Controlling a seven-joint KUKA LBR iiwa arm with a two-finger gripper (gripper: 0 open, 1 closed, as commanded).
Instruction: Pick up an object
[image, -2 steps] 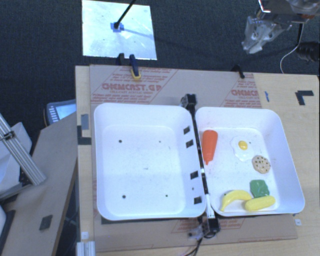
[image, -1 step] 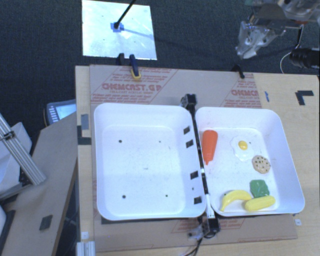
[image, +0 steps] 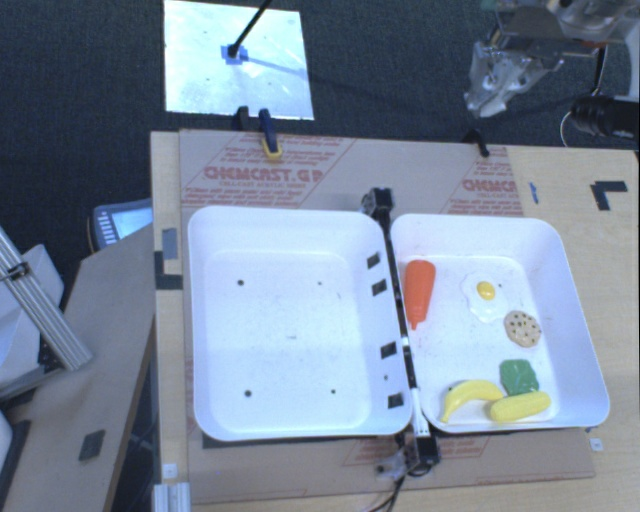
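Note:
The right bin (image: 560, 260) holds an orange carrot (image: 418, 290) at its left side, a fried egg (image: 484, 296), a round cookie (image: 522, 328), a green piece (image: 518, 375), a yellow banana (image: 467, 397) and a yellow corn-like piece (image: 520, 406) near its front wall. My gripper (image: 490, 88) hangs high at the top right of the camera view, well behind the right bin and far from every object. Nothing shows between its fingers.
The left bin (image: 200, 300) lies beside the right one, joined by a black clipped divider (image: 388, 300). A shiny metal plate (image: 238, 58) lies on the floor behind the bench. A grey rail (image: 40, 310) juts in at the left.

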